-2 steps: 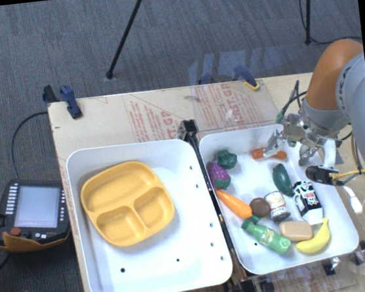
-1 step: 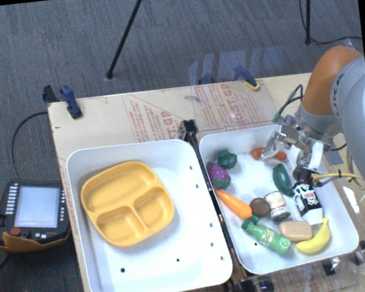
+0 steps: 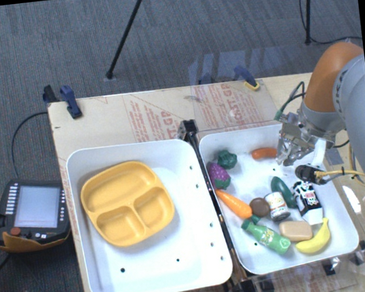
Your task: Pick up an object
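Note:
My gripper hangs over the back right part of the right bin, open with nothing between its fingers. A small orange-red piece lies just to its left, apart from it. A dark green cucumber lies just in front of it. The bin also holds a green broccoli, purple grapes, a carrot, a brown ball, a small can, a black-and-white bottle, a green bottle, a tan block and a banana.
The left bin holds a yellow divided plate. A cable runs from the wrist over the right bin's right side. A handheld pendant lies on the floor to the left of the bench.

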Controlling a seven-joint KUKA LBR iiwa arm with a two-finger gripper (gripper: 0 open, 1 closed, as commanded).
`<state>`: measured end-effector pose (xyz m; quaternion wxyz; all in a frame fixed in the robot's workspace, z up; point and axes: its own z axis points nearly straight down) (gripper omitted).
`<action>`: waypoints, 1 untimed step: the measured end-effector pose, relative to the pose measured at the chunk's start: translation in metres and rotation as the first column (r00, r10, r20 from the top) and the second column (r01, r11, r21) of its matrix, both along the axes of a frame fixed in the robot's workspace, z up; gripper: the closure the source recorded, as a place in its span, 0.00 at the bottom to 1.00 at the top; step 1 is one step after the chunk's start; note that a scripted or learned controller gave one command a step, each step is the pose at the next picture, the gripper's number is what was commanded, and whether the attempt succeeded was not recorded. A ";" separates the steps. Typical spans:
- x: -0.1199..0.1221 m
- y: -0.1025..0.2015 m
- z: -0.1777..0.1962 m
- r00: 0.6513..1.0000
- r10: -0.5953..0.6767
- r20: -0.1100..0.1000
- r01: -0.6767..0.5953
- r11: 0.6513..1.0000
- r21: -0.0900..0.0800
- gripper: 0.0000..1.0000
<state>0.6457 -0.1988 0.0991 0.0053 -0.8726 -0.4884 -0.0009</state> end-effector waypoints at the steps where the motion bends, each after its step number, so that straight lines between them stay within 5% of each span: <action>1: 0.000 0.000 -0.001 1.000 0.001 -0.001 -0.001 1.000 0.000 0.00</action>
